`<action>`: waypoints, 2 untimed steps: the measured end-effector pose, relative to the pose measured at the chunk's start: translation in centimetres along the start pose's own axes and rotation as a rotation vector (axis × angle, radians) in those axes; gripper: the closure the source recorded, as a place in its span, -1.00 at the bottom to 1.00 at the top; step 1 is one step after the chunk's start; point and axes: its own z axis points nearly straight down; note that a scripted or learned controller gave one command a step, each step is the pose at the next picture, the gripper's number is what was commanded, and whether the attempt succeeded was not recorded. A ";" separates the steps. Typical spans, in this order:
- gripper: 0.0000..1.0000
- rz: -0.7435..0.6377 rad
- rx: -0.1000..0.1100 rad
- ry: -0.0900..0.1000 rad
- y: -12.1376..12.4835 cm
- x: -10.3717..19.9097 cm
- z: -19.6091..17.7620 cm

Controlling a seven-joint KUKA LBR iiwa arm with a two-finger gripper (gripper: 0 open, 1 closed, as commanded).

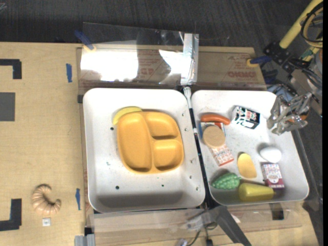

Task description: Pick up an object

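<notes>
A robotics lab or test cell is indicated. Two shallow white bins (pixel 192 137) are set into a cardboard-covered surface (pixel 41 137) marked with blue tape (pixel 68 72) and black corner marks (pixel 13 68). Bundled cables (pixel 307 29), perhaps with a yellow hose, are seen over dark carpet (pixel 154 4).

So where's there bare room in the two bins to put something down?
Left bin: bare floor left of and in front of the orange tray. Right bin: a small bare patch between the black-and-white packet and the white egg. Its front is crowded with the green item, yellow block and red carton.
</notes>
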 end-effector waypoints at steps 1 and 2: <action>1.00 -0.394 -0.001 0.000 0.4 1.2 4.5; 1.00 -1.098 0.004 -0.004 -0.2 -4.0 -0.8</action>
